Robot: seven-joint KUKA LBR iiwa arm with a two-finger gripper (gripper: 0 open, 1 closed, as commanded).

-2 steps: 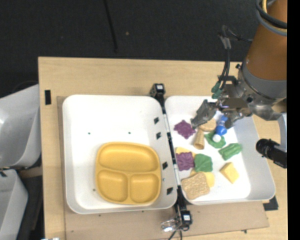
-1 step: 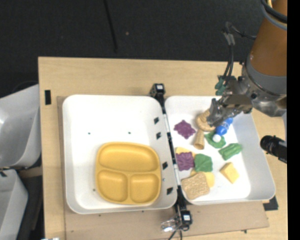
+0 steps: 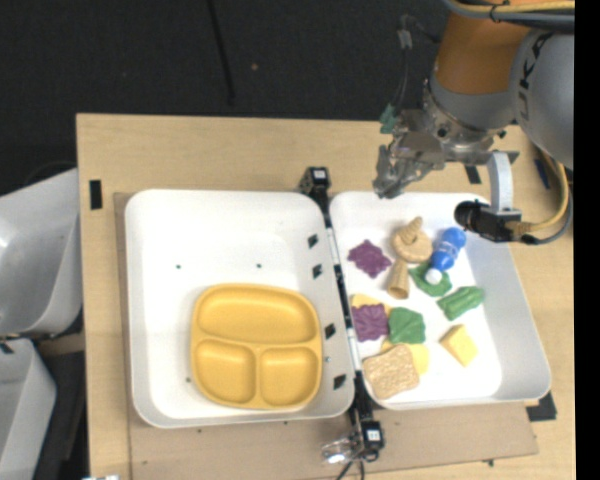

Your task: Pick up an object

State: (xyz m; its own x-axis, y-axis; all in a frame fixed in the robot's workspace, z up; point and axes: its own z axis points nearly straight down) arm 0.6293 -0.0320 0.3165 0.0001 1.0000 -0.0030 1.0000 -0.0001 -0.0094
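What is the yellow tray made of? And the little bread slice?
The yellow tray looks like smooth moulded plastic: even colour, soft sheen, rounded compartments. The bread slice looks like toy food, probably plastic or foam, with a speckled tan face; the picture can't settle which.

Glossy plastic tray (image 3: 255,353), matt wood bench (image 3: 210,148)
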